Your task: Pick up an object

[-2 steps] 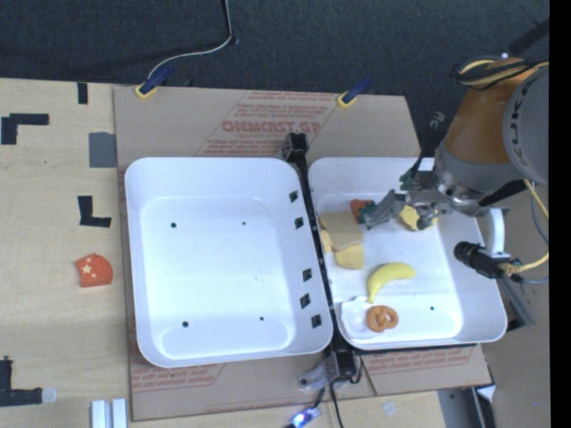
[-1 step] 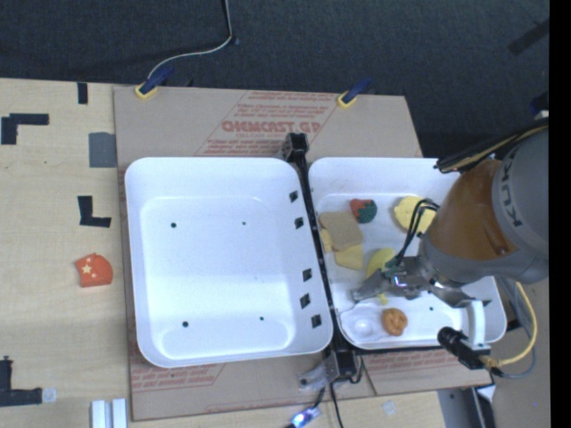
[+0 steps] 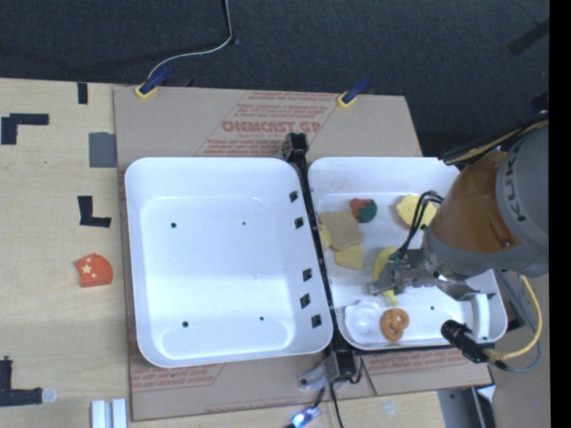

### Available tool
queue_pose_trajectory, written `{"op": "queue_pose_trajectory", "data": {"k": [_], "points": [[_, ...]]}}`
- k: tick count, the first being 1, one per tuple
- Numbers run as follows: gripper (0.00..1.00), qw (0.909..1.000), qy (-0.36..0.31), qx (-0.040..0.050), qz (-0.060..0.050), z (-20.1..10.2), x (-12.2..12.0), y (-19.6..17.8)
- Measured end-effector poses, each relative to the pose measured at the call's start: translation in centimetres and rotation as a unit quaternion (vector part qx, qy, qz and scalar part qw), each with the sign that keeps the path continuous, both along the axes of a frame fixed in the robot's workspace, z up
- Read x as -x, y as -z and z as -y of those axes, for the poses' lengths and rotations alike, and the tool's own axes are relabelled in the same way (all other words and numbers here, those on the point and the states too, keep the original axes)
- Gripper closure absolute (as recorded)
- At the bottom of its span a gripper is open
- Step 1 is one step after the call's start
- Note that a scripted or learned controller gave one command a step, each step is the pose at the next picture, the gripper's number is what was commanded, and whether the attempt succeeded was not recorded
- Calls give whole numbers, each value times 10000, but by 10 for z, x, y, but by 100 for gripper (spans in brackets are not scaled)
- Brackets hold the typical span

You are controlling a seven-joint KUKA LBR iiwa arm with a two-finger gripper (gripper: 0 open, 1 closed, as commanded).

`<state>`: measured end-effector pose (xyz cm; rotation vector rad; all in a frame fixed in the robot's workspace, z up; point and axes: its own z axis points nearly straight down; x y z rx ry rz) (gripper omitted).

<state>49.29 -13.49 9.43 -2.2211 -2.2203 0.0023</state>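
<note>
A: What's nearest the camera in the right bin (image 3: 419, 163)?

B: An orange ring (image 3: 393, 323) on a white dish (image 3: 364, 321), front edge. The hand (image 3: 385, 283) sits just behind it, low in the bin, right at a yellow-green piece (image 3: 386, 259). Can't tell if it's gripping anything.

A: And further back?

B: Yellow block (image 3: 350, 257), tan block (image 3: 341, 231), then a red-green toy (image 3: 362, 209) and a yellow lump (image 3: 412, 209). Left bin (image 3: 214, 257) is alongside; a red thing (image 3: 95, 270) lies out on the tabletop (image 3: 45, 203).

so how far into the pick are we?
Approach looks done: the claw is down in the right bin, by a yellow-green piece. Whether anything is gripped is unclear. Left: lift it clear. The orange item, tan block and others lie in the bin.
</note>
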Motion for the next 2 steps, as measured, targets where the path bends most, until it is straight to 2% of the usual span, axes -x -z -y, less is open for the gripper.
{"op": "queue_pose_trajectory", "data": {"k": [1, 2], "points": [[100, 10000, -27, 1, 21, -24, -73, 11], [100, 10000, -53, -10, 57, -108, -108, -97]]}}
